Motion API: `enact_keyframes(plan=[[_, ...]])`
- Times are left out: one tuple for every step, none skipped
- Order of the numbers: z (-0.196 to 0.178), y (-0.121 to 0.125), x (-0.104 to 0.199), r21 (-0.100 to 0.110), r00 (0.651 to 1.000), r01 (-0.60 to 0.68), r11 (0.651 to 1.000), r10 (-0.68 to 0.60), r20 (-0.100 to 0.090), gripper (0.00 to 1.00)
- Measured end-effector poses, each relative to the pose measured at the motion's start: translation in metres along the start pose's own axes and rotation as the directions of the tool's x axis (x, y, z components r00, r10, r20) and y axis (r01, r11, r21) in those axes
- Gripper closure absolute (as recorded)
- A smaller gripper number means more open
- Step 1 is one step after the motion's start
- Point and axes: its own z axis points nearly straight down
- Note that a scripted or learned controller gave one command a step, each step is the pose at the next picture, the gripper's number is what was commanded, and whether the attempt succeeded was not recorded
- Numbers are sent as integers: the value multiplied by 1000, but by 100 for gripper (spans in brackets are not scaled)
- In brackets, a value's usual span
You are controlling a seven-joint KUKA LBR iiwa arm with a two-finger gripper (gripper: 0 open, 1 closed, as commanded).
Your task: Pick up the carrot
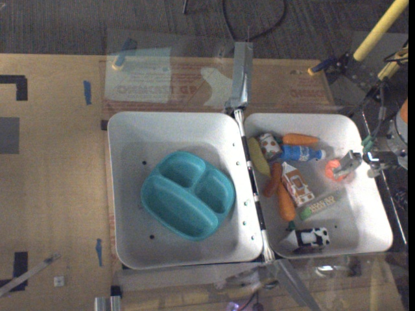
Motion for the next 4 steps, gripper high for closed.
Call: enact_keyframes(plan=[[77,4,47,-27,906,423,906,-422,22,0],[106,-45,99,-14,875,484,875,-483,20,0],[106,-45,99,-14,875,484,875,-483,20,0],[53,48,-22,-4,842,539,842,-539,7,0]])
